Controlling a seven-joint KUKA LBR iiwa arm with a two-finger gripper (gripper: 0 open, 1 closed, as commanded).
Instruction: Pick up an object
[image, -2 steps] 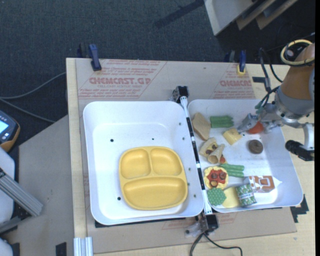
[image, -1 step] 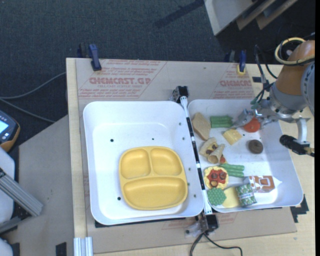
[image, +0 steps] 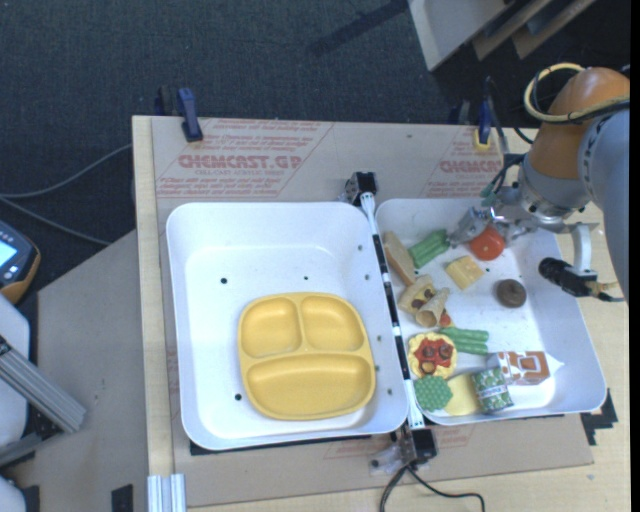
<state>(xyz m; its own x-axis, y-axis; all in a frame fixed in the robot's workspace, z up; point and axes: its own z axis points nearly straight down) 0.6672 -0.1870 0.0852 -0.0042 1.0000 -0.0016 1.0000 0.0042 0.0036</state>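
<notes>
Tool (image: 487, 226) sits low in our right bin (image: 575, 345), over a red tomato (image: 489, 245). We cannot tell its state. Our yellow tray (image: 303, 356) lies in the left bin (image: 200, 300).

A: Which piece sits at the end effector (image: 478, 228)?
B: The small red toy tomato (image: 488, 245), round, resting on the floor of the right bin (image: 575, 330) near its far wall.
A: What's next to it?
B: A pale yellow cheese wedge (image: 462, 272) just nearer, a green pepper strip (image: 430, 247) to its left.
</notes>
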